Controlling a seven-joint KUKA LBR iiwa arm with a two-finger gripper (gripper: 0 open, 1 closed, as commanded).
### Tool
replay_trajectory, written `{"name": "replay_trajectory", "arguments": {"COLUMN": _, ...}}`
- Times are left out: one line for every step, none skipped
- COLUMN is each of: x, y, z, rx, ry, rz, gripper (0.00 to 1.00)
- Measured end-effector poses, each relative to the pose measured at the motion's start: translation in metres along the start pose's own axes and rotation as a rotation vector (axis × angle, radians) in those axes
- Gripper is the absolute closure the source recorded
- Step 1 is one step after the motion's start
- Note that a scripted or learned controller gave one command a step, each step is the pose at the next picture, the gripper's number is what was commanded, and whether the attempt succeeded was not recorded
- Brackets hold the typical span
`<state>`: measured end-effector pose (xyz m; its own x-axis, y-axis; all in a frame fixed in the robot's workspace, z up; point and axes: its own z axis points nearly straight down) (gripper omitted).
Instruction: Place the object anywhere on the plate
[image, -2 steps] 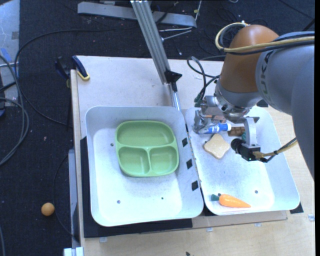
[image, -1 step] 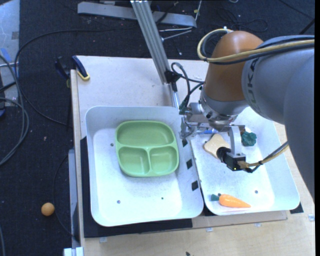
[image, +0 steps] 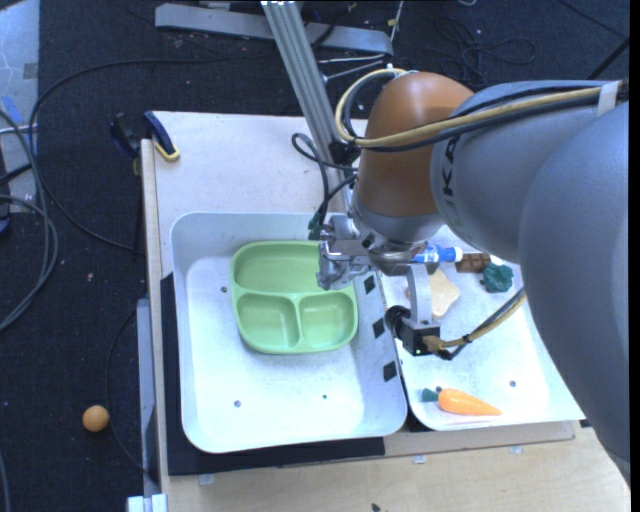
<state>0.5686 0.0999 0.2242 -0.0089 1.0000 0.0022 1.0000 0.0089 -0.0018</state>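
A light green plate (image: 290, 300) with three compartments lies in the left bin (image: 200, 400). My gripper (image: 335, 268) hangs over the plate's right rim, below the orange band (image: 410, 110) of the arm. I see nothing held in it. In the right bin (image: 520, 385), an orange carrot (image: 468, 402) lies near the front edge. A pale tan piece (image: 444, 296), a blue and white item (image: 438, 256), a small brown piece (image: 472, 264) and a dark green piece (image: 497, 277) lie at the back, partly hidden by the arm.
The big grey arm (image: 540, 190) covers much of the right bin. A black cable clip (image: 415, 335) hangs over the divider between the bins. A small orange ball (image: 95, 417) lies on the floor at left. A blue and yellow tool (image: 161, 137) rests on the bench's back left corner.
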Motion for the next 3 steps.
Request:
{"name": "replay_trajectory", "arguments": {"x": 0.046, "y": -0.019, "z": 0.004, "rx": 0.001, "ry": -0.001, "rz": 0.001, "gripper": 1.00}}
{"name": "replay_trajectory", "arguments": {"x": 0.077, "y": -0.014, "z": -0.013, "rx": -0.003, "ry": -0.001, "rz": 0.002, "gripper": 1.00}}
{"name": "replay_trajectory", "arguments": {"x": 0.075, "y": -0.014, "z": -0.012, "rx": -0.001, "ry": -0.002, "rz": 0.006, "gripper": 0.00}}
